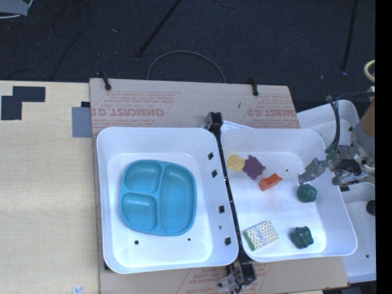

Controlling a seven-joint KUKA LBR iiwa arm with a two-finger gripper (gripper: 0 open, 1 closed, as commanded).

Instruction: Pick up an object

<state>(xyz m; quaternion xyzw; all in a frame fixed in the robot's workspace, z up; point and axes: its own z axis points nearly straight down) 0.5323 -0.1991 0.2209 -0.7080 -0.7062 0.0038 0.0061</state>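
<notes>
bare right bin centre (objects ringing it)

Dark carpeted floor with thin cables, pale wooden bench, cardboard sheet

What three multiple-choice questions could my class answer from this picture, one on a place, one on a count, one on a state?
1. Where does the blue divided plate lie?
A. in the left bin
B. in the right bin
C. on the cardboard

2. How many small objects lie in the right bin?
A. two
B. four
C. six

3. How does the gripper stand?
A. over the left bin
B. at the right bin's right side, near the round green object
C. clamped on the plate

Answers: 1 A, the plate fills the left bin. 2 C, six pieces can be counted. 3 B, it hangs just above that green piece.
</notes>
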